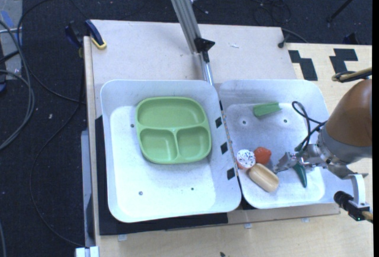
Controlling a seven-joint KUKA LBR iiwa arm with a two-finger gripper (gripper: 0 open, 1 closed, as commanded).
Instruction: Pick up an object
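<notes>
Reaching in from the bench's right edge, the grey arm (349,131) with its orange band hangs low over the right bin (308,96), and its pincer (291,162) sits just above that bin's floor near the front right part. Whether the pincer is spread or pressed together cannot be told; it is small and partly lost against the dark parts around it, and nothing shows clearly between its tips. A dark green piece (302,176) lies just beside the pincer, slanting toward the bin's front wall; whether the two touch cannot be told.

Close to the pincer, toward the divide between the bins, three small things cluster near the right bin's front left corner: a tan, bread-like roll (263,178), a red-orange piece (262,155) just behind it, and a white round piece with dots (246,158) touching or nearly touching both. A light green oblong thing (266,109) lies well apart from them, toward the bin's back wall. A thin black cable (302,112) loops from the arm over the bin's back right part.

The left bin (118,131) holds a light green plate (174,129) with three compartments, lying flat toward the bin's back half. A grey metal pole (183,4) slants up from the bench's back middle. A blue and yellow clamp (95,35) grips the bench's back left corner.
</notes>
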